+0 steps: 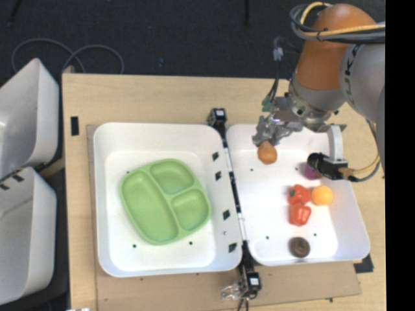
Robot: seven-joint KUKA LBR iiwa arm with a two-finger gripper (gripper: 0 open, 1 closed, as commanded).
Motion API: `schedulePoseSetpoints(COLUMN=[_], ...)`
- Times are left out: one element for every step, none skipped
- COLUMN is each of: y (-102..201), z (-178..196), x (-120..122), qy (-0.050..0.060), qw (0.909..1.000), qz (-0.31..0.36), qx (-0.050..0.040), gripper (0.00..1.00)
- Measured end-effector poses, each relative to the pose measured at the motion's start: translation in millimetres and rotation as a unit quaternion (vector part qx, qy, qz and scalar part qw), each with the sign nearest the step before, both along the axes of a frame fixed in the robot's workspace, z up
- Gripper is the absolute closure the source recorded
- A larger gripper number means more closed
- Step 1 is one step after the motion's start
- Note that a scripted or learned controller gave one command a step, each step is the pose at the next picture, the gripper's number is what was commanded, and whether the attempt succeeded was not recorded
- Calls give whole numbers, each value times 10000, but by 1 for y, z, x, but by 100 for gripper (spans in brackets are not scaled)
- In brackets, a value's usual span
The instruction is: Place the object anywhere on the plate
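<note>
Single fixed camera above bench [78, 173], looking down at slant, both bins framed.

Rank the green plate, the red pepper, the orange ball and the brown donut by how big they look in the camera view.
1. green plate, by far the largest
2. red pepper
3. orange ball and brown donut: they look about alike, too close to rank
</note>
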State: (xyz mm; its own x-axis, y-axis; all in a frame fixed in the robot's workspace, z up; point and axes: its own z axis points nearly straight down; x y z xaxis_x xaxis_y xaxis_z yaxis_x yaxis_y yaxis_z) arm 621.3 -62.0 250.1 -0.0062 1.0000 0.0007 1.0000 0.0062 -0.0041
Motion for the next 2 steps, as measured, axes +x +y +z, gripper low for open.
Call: schedulePoseSetpoints(y=[52,103], z=[-15,-10], x=[-8,-4], qy=[1,-12], qw=[10000,10000], qz=[1,5], qx=[0,1], gripper=[100,100])
